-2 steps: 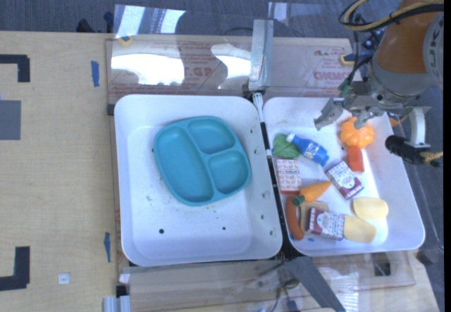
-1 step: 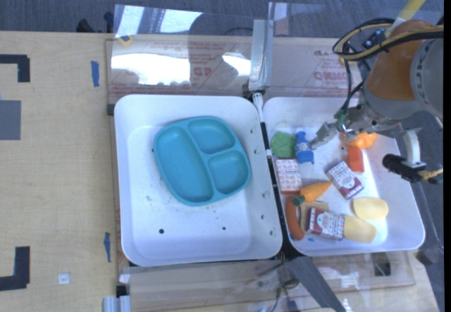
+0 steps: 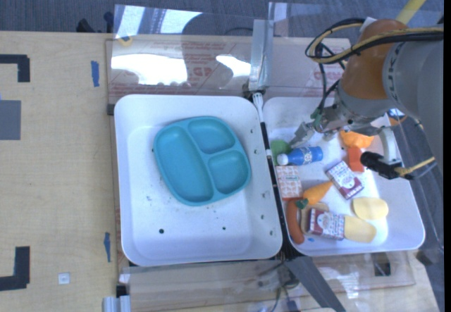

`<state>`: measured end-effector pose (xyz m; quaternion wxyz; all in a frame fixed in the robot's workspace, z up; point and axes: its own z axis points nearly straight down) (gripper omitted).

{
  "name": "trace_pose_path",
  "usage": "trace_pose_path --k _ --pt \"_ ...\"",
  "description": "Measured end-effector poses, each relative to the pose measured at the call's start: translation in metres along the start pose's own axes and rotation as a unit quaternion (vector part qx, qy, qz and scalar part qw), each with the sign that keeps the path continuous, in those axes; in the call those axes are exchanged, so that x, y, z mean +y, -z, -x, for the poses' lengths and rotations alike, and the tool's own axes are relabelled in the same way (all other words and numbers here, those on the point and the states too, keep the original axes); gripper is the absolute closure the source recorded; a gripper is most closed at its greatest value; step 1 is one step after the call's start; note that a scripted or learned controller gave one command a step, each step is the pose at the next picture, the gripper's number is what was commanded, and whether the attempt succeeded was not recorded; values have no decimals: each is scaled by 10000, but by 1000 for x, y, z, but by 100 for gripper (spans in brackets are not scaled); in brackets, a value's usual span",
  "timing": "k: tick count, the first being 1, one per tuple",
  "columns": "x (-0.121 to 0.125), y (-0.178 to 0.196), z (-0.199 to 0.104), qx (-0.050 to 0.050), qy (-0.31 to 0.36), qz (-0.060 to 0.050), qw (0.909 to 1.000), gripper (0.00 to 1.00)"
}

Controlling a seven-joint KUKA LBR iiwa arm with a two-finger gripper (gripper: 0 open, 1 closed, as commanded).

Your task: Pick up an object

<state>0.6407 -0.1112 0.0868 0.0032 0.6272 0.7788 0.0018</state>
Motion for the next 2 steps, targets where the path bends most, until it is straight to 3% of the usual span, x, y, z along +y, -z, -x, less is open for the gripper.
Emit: trace_pose_path --k 1,2 --pt "-50 2 -23 5 133 -4 9999 0" --pt "-47 14 -22 -9 121 30 9999 100"
